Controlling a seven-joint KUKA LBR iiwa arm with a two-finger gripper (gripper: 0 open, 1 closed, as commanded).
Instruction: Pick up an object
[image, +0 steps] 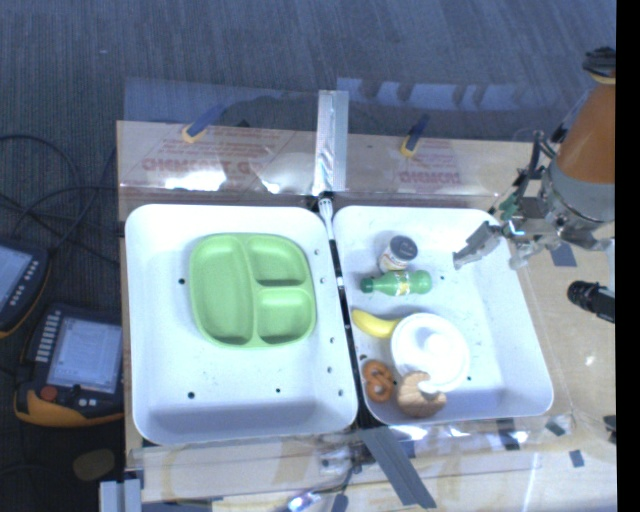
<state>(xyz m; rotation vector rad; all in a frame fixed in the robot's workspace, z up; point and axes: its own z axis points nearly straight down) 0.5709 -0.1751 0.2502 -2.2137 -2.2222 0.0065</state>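
Camera view shows the green bottle (397, 284) lying on its side in the right bin (505, 330), just below a small jar (401, 250) and above a banana (373, 323). It looks light, rigid and smooth, likely to roll, so a grip across its middle seems safest. A white bowl (430, 347), a pretzel (378, 379) and a brown piece (419, 393) sit nearer the front. The gripper (478, 246) hovers at the bin's right rim; whether its fingers are apart or together I cannot tell. The left bin (160, 330) holds a green divided tray (252, 288).

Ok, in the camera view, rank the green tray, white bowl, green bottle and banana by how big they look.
Largest to smallest:
1. green tray
2. white bowl
3. green bottle and banana: they look about the same length, so I won't rank one over the other.
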